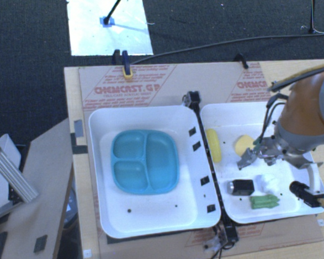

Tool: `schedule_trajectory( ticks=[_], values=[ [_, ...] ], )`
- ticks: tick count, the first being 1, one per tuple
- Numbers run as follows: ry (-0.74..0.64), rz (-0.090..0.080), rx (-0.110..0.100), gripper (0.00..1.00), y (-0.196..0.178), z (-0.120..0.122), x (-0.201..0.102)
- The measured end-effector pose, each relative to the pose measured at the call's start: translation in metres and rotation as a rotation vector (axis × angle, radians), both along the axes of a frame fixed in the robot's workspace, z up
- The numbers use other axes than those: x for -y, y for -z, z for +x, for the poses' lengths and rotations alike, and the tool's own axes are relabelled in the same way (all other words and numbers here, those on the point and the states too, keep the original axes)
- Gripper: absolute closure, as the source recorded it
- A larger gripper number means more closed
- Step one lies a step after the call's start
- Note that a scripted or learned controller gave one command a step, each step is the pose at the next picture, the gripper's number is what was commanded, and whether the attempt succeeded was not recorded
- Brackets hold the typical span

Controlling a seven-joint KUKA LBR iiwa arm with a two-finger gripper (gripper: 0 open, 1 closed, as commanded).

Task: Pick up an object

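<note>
The yellow rounded object (243,144) lies in the upper middle of the right bin (233,118), and it is the piece nearest the end effector (248,158), which sits low just below and to the right of it, very close or perhaps touching. Nothing can be seen gripped. The view does not let me tell whether the end effector is open or closed. I judge the step in hand to be the approach to a grasp, with the pick itself not yet made.

The next move calls for centring over one chosen piece, going down to the bin floor and closing squarely. The rounded shape may slip sideways if it is caught off-centre.

The same bin also holds:
- a yellow oblong object (213,144) lying along the left wall
- a small black block (242,187) below the end effector
- a white lump (267,181) to its right
- a green object (265,201) near the front wall

All of them lie apart from one another.

The left bin (139,118) holds a blue divided plate (145,160), which lies flat and roughly central with nothing on it. Both bins rest side by side on the surface (203,79), and the arm (310,110) reaches over the right bin's far side.
</note>
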State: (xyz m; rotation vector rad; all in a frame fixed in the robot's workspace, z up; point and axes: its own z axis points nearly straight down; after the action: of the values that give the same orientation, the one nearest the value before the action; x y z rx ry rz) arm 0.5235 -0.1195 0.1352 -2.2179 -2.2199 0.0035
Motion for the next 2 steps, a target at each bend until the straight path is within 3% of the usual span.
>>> schedule_trajectory(
  ticks=[1, 2],
  values=[
    [0.0, 0.0, 0.001, 0.0, 0.052, 0.0, 0.0],
    [0.0, -0.001, 0.007, 1.0, 0.039, 0.001, 0.0]
  ],
)
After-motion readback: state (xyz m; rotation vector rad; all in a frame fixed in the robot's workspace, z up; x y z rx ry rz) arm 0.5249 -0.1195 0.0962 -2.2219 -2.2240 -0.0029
